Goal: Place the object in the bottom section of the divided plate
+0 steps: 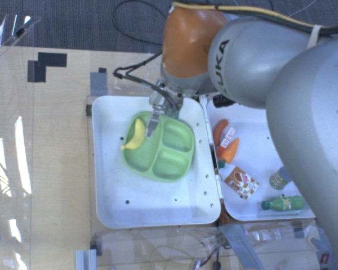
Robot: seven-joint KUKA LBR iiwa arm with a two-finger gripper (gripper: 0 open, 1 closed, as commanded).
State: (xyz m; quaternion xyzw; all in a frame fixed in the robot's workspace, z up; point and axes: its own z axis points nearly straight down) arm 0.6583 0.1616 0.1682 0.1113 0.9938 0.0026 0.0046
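A yellow banana (134, 135) lies in the left section of the green divided plate (172, 165), which sits in the left white bin (110, 201). The banana's tip reaches over the plate's left rim. My gripper (162, 119) hangs over the plate's upper part, just right of the banana. It is open, with nothing between its fingers; one finger (152, 125) points down close beside the banana. The plate's other sections hold nothing.
The right bin (253, 212) holds a carrot (229, 150), a red-orange piece (219, 131), a snack packet (241, 183), a small can (279, 179) and a green bottle (283, 203). The big grey arm covers the upper right. A black cable (132, 72) runs above the left bin.
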